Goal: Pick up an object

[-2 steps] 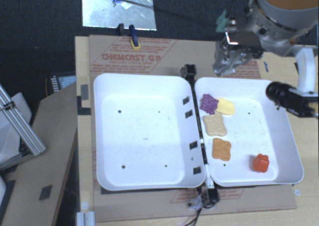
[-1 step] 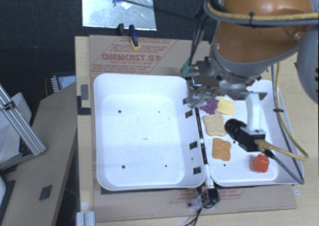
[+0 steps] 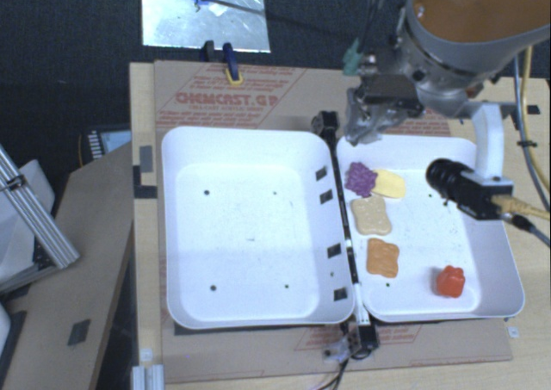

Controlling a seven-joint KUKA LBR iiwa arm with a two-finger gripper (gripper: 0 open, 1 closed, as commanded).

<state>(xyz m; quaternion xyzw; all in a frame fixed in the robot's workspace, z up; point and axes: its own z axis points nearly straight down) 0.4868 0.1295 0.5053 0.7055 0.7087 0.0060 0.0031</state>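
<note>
Choice of target comes first, since my pincer (image 3: 368, 126) hangs over the far rim of the right bin (image 3: 499, 294) with nothing between its fingers that I can see. Whether it is released or clenched I cannot tell; the wrist hides most of it and what shows is a grey blur.

Nearest below my pincer, toward the camera, lies the purple piece (image 3: 361, 178), with the yellow piece (image 3: 390, 184) touching its right side. Further out along the same line sit the beige slice (image 3: 372, 217) and then the orange waffle-shaped piece (image 3: 383, 257). The red piece (image 3: 449, 281) lies well apart from all of them, off to the right and closest to the near wall.

To do this well I would judge the purple piece the shortest reach, but its neighbour crowds it and the divider wall between the bins stands just beside it, so a finger could land on plastic or on the yellow piece. The red piece looks the safer pick: free space on every side and a chunkier body to close on. Whichever I take, I should come straight down, centre over it, straddle its narrow width, and lift only once it is firmly caught. The left bin (image 3: 250, 233) plays no part.
</note>
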